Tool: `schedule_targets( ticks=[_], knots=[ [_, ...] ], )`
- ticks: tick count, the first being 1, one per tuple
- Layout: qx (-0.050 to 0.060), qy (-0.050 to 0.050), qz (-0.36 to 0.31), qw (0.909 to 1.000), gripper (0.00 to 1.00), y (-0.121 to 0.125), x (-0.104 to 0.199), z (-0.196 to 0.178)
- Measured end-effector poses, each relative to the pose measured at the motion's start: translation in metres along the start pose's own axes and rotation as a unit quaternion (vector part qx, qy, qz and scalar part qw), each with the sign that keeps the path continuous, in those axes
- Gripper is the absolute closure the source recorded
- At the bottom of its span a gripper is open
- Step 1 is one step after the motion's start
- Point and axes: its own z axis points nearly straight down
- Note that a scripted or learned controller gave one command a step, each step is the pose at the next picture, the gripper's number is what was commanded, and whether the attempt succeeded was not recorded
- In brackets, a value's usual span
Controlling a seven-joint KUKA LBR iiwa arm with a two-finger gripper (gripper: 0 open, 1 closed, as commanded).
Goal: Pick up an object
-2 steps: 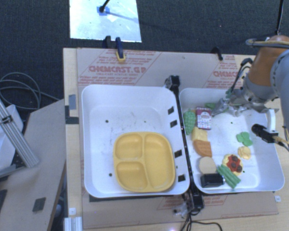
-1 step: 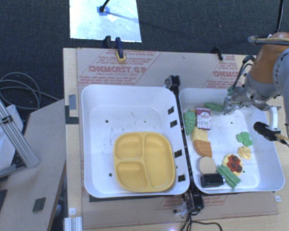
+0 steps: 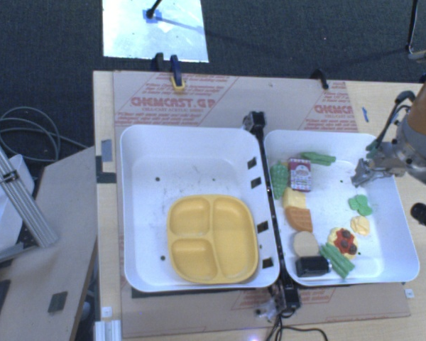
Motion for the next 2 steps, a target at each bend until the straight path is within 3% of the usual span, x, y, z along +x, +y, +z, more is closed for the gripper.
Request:
schedule_targets(
  ticks=[1, 2],
  knots=[
    [0.001, 0.0, -0.001, 1.0, 0.0, 0.003, 0.0, 0.006],
    [0.005, 0.0, 0.002, 1.0, 0.0, -0.019, -0.049, 0.074]
  ],
)
